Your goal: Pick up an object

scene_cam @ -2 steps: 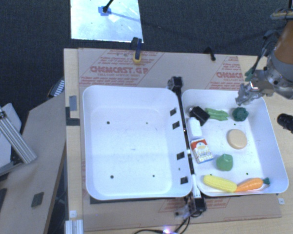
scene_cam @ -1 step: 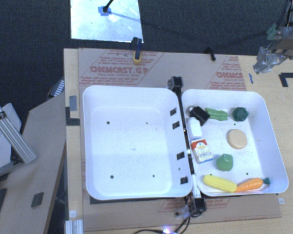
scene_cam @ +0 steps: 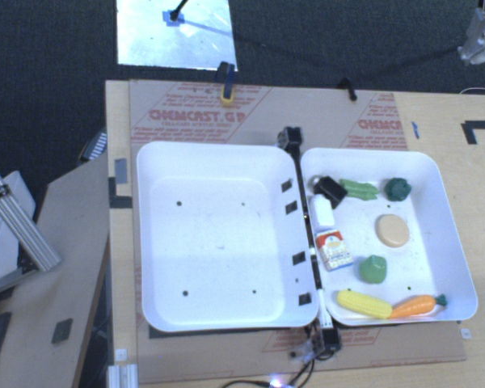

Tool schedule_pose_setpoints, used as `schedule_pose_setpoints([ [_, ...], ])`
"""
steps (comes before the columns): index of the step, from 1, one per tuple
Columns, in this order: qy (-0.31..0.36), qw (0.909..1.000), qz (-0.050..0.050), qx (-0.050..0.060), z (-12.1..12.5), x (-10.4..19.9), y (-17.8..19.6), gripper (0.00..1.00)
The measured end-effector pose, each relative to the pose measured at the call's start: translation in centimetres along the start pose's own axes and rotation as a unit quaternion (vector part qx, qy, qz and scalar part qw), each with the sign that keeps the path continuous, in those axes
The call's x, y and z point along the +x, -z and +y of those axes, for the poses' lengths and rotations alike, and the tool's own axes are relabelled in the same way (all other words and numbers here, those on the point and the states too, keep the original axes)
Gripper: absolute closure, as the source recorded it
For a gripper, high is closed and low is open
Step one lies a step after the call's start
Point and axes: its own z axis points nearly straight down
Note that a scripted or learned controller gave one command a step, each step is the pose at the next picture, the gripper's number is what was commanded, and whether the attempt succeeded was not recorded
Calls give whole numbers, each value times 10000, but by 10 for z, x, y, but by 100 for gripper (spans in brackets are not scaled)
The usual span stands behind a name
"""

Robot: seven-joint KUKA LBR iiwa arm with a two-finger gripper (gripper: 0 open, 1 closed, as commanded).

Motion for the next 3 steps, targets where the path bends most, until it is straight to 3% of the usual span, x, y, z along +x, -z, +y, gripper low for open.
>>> schedule_pose_setpoints([
  [1, -34, 10000, 11, 88, 46, -27, -68, 100],
  [3, -10, 10000, 8, 59, 45, -13, -24, 100],
])
